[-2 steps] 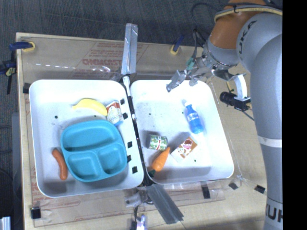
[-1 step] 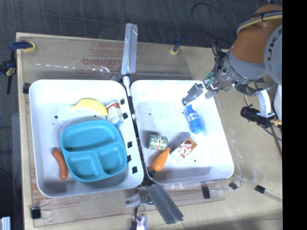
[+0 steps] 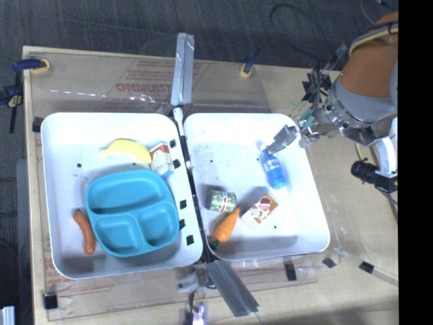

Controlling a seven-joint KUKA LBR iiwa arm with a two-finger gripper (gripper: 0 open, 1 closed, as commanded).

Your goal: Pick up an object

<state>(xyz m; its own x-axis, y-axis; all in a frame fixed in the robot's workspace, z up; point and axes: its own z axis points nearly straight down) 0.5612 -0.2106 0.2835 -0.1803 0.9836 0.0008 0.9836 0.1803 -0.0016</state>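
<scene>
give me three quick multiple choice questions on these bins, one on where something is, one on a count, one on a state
1. Where does the blue divided tray lie?
A. left bin
B. right bin
C. on the bench outside the bins

2. How many things lie in the right bin?
A. two
B. four
C. six

3. How does the carrot lie?
A. standing upright
B. flat by the divider between the bins
C. on the tray

Answers:
1. A, the tray sits beside the banana and sausage in the left bin.
2. B, a blue bottle, a green can, a small carton and the carrot.
3. B, it lies flat near the right bin's left wall.
</scene>
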